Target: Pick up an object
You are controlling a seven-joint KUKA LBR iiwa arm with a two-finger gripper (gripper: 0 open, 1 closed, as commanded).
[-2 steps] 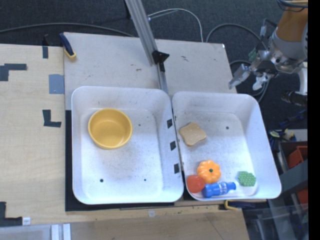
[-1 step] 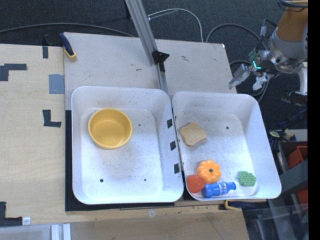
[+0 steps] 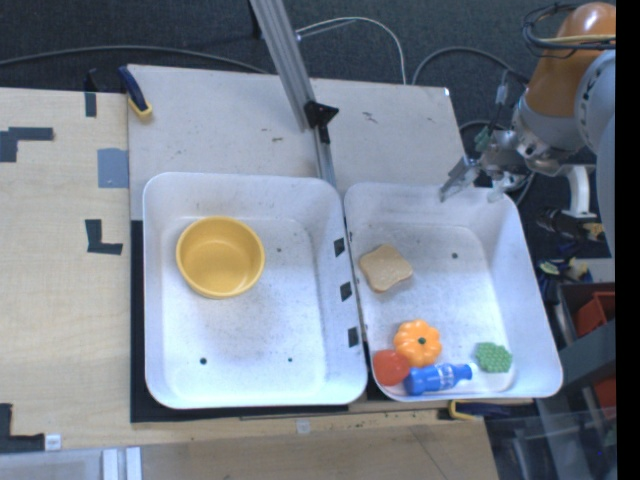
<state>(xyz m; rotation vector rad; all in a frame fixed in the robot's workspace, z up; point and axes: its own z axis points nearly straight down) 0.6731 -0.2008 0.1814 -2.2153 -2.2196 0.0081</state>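
Note:
The right bin (image 3: 500, 228) holds a tan bread slice (image 3: 385, 267) near its left wall. Along its near edge lie an orange pumpkin (image 3: 417, 340), a red piece (image 3: 390, 368), a blue bottle (image 3: 437, 378) and a green piece (image 3: 492, 357). My gripper (image 3: 470, 180) hangs over the bin's far right corner, well away from all of them. Its fingers are spread with nothing between them. The left bin (image 3: 160, 298) holds a yellow bowl (image 3: 220, 256).
A grey metal post (image 3: 290, 58) slants up from the gap between the bins at the far side. Cables run over the white board behind the bins. A blue and yellow tool (image 3: 134, 91) lies at the board's far left corner.

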